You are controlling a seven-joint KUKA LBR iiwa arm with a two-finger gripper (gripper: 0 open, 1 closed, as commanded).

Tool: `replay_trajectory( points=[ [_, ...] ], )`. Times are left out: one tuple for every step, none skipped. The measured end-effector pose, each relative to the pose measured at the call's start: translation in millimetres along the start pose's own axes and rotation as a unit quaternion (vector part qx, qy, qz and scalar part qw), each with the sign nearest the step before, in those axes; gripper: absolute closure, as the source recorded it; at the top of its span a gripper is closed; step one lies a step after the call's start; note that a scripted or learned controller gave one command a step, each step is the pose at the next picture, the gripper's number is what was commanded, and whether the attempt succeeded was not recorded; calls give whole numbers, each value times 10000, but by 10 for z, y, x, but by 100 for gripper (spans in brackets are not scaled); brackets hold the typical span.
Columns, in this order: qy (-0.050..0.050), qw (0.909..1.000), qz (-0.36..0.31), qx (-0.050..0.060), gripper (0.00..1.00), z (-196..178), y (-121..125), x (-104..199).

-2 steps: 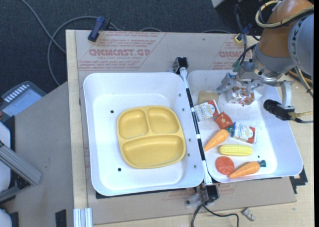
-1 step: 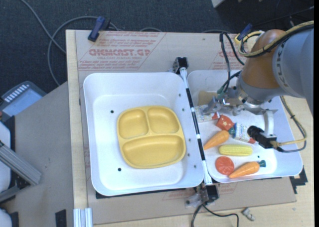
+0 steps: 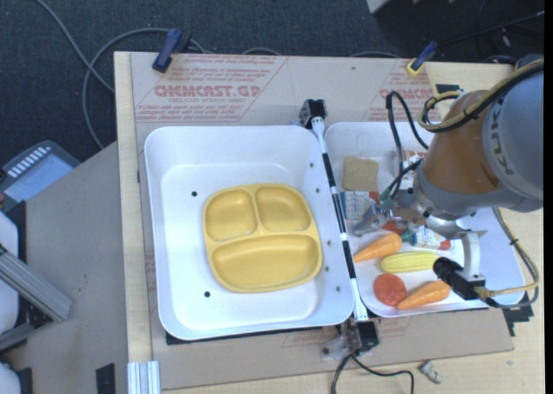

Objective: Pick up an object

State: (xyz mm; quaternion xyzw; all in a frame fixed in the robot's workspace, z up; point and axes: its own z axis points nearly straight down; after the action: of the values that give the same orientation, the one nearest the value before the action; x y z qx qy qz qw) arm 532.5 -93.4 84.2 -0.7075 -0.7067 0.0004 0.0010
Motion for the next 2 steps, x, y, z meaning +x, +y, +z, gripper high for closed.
replay_trajectory(
  points=[
    [3,10000,0,4,0,-1,-215,-135],
    [3,10000,-3,5,0,0,-354,-36]
  ],
)
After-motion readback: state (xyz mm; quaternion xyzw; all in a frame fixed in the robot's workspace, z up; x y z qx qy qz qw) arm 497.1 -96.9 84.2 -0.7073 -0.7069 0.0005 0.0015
